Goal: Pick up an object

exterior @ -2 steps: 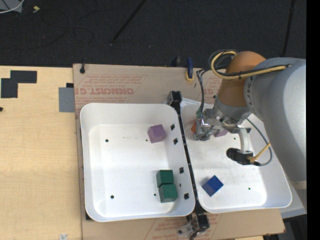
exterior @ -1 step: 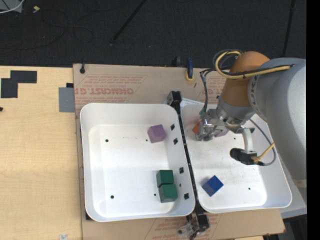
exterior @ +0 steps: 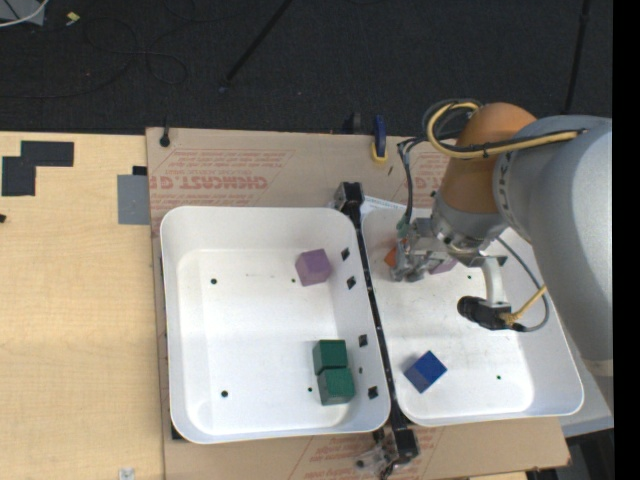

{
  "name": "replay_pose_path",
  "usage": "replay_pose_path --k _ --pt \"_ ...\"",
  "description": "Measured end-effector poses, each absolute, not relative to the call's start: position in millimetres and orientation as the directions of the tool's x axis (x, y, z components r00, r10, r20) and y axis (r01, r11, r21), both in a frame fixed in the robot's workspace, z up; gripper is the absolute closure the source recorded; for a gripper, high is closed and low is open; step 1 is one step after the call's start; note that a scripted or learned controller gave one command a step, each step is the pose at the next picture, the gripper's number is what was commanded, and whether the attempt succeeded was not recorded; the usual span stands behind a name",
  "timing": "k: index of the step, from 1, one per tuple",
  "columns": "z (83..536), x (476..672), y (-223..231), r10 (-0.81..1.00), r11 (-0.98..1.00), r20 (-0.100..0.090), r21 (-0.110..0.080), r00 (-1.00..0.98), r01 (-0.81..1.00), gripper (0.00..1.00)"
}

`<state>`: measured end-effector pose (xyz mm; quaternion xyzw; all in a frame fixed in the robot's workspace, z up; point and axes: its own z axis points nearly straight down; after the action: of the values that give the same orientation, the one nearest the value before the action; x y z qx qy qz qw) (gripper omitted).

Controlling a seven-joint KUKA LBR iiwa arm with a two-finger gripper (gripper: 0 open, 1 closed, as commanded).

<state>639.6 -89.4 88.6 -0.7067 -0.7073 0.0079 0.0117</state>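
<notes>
Gripper (exterior: 410,265), grip state unreadable, low over an orange object (exterior: 392,257) at the right bin's (exterior: 540,393) ten o'clock; descend squarely before closing.

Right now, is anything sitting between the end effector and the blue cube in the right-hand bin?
Nothing visible does. The end effector is low in the far part of the right white bin, and the small blue cube lies near its front edge, with bare white floor between them. A small orange object sits beside the end effector, off that path.
</notes>
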Motion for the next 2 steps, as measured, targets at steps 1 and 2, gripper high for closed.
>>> replay_pose_path --k 1,2 --pt "88.7 639.8 -85.7 1.0 0.001 0.004 -0.027 -0.001 1.0 1.0" --pt "88.4 639.5 -93.9 1.0 0.002 0.009 -0.03 -0.001 1.0 1.0"
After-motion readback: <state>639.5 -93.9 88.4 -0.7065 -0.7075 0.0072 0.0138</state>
